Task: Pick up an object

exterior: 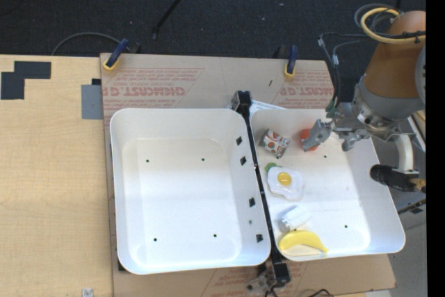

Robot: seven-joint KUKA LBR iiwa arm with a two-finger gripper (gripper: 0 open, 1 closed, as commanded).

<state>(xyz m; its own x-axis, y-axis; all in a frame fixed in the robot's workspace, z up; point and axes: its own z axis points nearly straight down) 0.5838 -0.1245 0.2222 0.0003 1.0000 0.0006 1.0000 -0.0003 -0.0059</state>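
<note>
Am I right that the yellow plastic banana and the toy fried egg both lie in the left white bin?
Not quite. The camera view shows the yellow plastic banana and the toy fried egg both lying in the right white bin, not the left one.

From my remote feed, the only lettering I can make out is red print on the brown cardboard sheet [208,80] lying under the two bins; it runs upside down from this camera and looks like "CHEMCAST" followed by more characters, though I can't be sure of every letter. More red print shows on the same sheet at the near edge, too cut off to read. The small carton [274,143] in the right bin [375,219] carries printed markings too small to read.
</note>
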